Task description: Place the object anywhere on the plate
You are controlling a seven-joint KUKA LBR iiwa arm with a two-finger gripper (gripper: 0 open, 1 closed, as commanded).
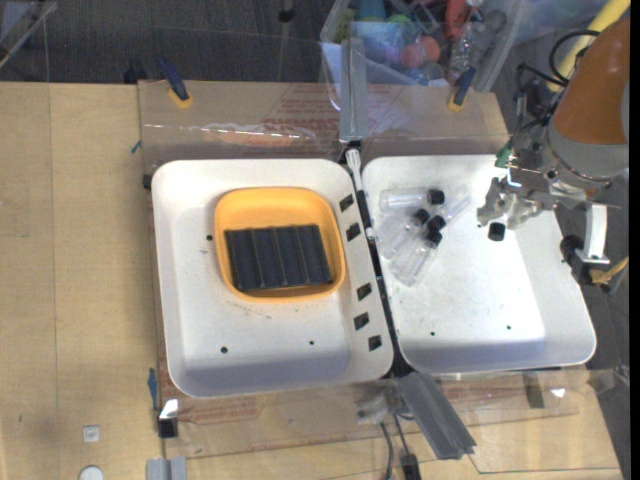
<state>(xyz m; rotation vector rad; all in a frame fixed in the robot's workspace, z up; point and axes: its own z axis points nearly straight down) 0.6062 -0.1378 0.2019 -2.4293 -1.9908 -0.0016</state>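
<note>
An orange plate (232, 211) lies in the left bin (190, 308), and a black ridged rectangular piece (278, 257) rests flat on it. In the right bin (500, 318), several clear plastic tubes with black caps (417, 226) lie in a loose heap near the bin's left wall. My gripper (495, 218) hangs low over the right bin's upper right part, to the right of the tubes and apart from them. I see nothing of the heap in it.
A divider with black tabs (362, 258) runs between the two bins. A clear box of colourful toys (425, 18) stands behind the bins. The arm's grey body with its orange band (595, 98) reaches in at the right edge.
</note>
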